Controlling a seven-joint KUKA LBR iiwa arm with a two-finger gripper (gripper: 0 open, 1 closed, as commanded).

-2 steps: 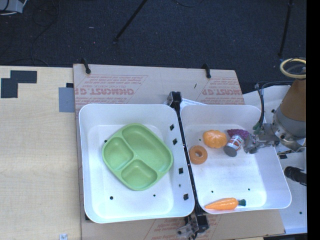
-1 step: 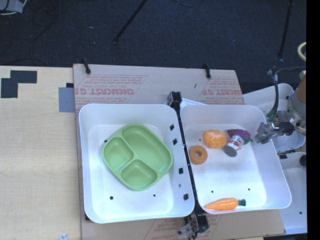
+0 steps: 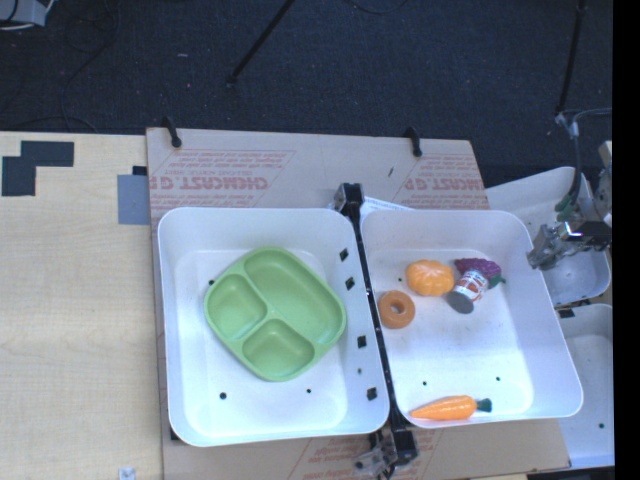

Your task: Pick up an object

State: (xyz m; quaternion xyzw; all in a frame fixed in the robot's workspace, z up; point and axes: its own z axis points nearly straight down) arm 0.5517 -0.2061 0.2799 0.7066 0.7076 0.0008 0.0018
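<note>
Toy food waits in the right-hand bin (image 3: 545, 368), none of it lifted: an orange fruit (image 3: 430, 277) sits near the bin's centre toward 12 o'clock, with a brown ring doughnut (image 3: 397, 310) just beside it at its 7 o'clock and a small tipped can (image 3: 467, 290) touching or nearly touching a purple bunch of grapes (image 3: 478, 267) at its 3 o'clock. A carrot (image 3: 448, 407) lies alone along the bin's 6 o'clock wall, well apart from the cluster. Across the black divider at 9 o'clock, the left-hand bin (image 3: 180, 368) carries a green sectioned plate (image 3: 275, 311). At the scene's 3 o'clock edge, beyond the right-hand bin's rim, metallic hardware that is probably the gripper (image 3: 562, 236) hangs clear of every object; whether its jaws are apart or together cannot be told from this angle. The approach looks barely begun. As a judgement, the doughnut or the carrot would make the cleaner target: each has free space on at least two sides, whereas the can and grapes crowd each other and a finger could wedge between them. A good descent would come straight down, span the carrot across its narrow width rather than its length, and keep off the wall behind it.
</note>
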